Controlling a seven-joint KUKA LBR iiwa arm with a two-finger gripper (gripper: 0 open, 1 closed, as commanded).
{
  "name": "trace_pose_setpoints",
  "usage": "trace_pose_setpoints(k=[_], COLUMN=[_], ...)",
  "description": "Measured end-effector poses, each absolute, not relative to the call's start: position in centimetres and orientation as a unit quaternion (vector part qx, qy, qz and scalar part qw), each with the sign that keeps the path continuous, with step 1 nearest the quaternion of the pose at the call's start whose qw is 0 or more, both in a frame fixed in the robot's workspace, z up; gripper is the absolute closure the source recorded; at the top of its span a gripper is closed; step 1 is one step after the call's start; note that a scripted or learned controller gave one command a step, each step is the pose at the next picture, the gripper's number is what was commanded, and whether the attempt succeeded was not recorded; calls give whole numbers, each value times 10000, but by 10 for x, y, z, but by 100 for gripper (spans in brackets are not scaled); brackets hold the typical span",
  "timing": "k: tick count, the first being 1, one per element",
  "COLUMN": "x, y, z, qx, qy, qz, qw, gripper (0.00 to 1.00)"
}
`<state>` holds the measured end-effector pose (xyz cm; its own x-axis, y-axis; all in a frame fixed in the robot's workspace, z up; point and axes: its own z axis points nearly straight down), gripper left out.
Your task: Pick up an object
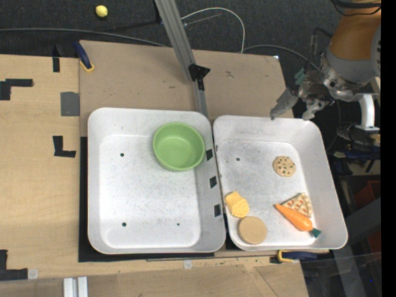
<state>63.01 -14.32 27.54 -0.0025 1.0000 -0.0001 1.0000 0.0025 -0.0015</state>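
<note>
My gripper [296, 108] hangs over the far rim of the right bin [322, 142], open, with nothing between its fingers. In that bin lie a round cookie [284, 166], a pizza slice [299, 203], an orange carrot [295, 217], a yellow piece [236, 204] and a tan round disc [252, 230]. They cluster in the near half of the bin, well below the gripper. A green bowl [178, 146] sits in the left bin [105, 184], near its far right corner.
A grey metal pole [177, 33] slants down from the top to the gap between the bins. Cables loop on the dark floor behind the bench. A small yellow ball [101, 10] lies on the floor at the far left.
</note>
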Motion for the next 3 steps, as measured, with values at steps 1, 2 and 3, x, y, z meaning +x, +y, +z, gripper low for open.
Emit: trace_pose_setpoints(k=[1,2,3], x=[630,629,627], y=[-143,-140,-136], z=[275,232,167], qx=[-7062,-7062,-7063], qy=[-7081,-7080,-7079], qz=[7,22,28], qw=[3,17,30], gripper=[0,0,0])
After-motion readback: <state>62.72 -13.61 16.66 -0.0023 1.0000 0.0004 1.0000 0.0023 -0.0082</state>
